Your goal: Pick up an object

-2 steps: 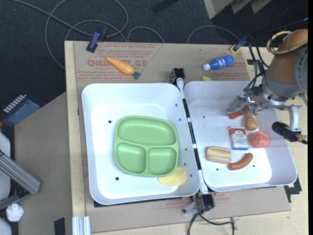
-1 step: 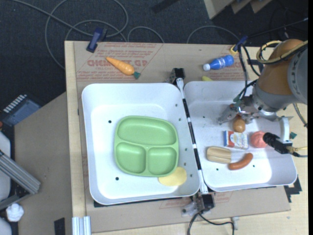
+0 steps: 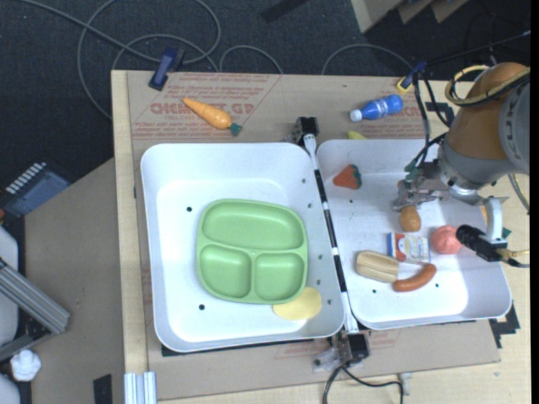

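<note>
Two shallow white bins are set side by side on the bench. In the left bin (image 3: 168,225) a green three-compartment tray (image 3: 251,249) is laid flat, and a pale yellow round piece (image 3: 296,306) is seen touching its lower right corner.

In the right bin (image 3: 480,297) several toy foods are scattered: a strawberry (image 3: 346,177) near the upper left, a small brown potato-like piece (image 3: 410,220) in the middle, a small red and white packet (image 3: 408,246) just below it, a pink-red lump (image 3: 446,240) beside the packet, a bread roll (image 3: 376,266) and a sausage (image 3: 414,278) lower down.

The gripper (image 3: 413,192) is positioned just above the brown piece; whether anything is clasped cannot be told.

On the cardboard behind the bins, a toy carrot (image 3: 209,114) and a blue and white bottle (image 3: 377,108) are laid. Faded red print on the cardboard is partly legible, seemingly "CHICK…".
</note>
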Available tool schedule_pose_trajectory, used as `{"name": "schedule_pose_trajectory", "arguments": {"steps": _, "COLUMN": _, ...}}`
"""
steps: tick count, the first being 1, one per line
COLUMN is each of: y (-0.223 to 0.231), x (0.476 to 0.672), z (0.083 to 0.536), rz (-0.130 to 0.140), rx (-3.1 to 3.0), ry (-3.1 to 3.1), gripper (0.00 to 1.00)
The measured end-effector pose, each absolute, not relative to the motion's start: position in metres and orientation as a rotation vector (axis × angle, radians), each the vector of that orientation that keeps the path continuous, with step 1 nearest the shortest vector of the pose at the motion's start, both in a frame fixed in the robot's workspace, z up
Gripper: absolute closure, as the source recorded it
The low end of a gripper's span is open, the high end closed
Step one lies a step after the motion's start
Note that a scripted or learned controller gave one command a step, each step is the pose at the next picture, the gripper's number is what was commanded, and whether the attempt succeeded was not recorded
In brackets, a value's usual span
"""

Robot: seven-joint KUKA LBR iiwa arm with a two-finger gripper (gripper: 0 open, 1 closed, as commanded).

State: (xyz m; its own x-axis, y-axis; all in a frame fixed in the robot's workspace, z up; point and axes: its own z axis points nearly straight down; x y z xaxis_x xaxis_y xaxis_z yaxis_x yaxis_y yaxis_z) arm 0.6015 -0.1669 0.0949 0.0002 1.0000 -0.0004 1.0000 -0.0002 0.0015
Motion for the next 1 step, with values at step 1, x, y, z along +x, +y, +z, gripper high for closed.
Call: {"name": "schedule_pose_trajectory", "arguments": {"steps": 1, "y": -0.0539, "x": 0.601, "z": 0.186, "rz": 0.006, "rx": 2.217, "ry": 2.224, "gripper": 1.0}}
